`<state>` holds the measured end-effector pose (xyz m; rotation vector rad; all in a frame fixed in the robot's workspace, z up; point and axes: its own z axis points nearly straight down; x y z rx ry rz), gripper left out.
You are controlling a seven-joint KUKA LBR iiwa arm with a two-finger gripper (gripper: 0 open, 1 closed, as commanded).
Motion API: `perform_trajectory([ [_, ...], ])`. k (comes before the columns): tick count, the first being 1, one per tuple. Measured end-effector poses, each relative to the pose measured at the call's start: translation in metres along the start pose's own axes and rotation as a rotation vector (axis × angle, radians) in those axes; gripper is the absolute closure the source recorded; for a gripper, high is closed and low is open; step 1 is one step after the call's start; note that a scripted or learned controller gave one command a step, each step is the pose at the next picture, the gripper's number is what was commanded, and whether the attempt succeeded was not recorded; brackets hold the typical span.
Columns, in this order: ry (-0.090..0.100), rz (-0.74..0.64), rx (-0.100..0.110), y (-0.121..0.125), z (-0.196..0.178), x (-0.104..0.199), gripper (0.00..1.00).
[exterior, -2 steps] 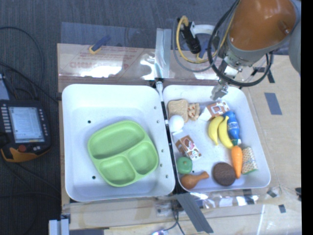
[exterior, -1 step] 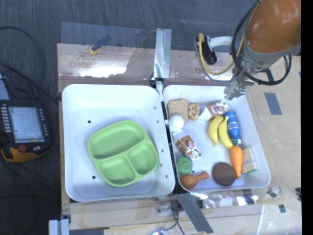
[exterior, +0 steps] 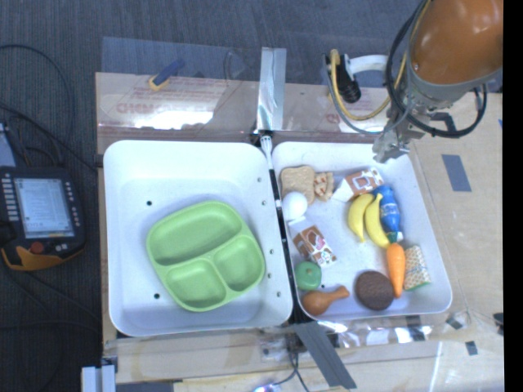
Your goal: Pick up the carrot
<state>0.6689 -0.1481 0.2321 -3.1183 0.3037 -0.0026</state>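
Note:
The orange carrot (exterior: 395,268) lies in the right bin (exterior: 433,296) near its right wall, pointing toward the front. It rests between a brown round cake (exterior: 374,290) and a speckled bar (exterior: 417,268). My gripper (exterior: 389,145) hangs over the bin's far right corner, well behind the carrot and apart from it. Above it sits the arm's orange band (exterior: 458,27).
The right bin also holds two bananas (exterior: 364,217), a blue bottle (exterior: 390,208), bread (exterior: 299,180), a white egg (exterior: 294,207), a small box (exterior: 315,245), a green apple (exterior: 308,276) and a drumstick (exterior: 324,299). A green divided plate (exterior: 206,254) lies in the left bin (exterior: 131,170).

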Motion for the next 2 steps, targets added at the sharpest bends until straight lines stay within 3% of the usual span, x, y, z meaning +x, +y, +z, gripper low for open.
perform_trajectory([
  [2,-0.002,-0.008,0.010,-0.0107,-0.0168,0.0005,1.00],
])
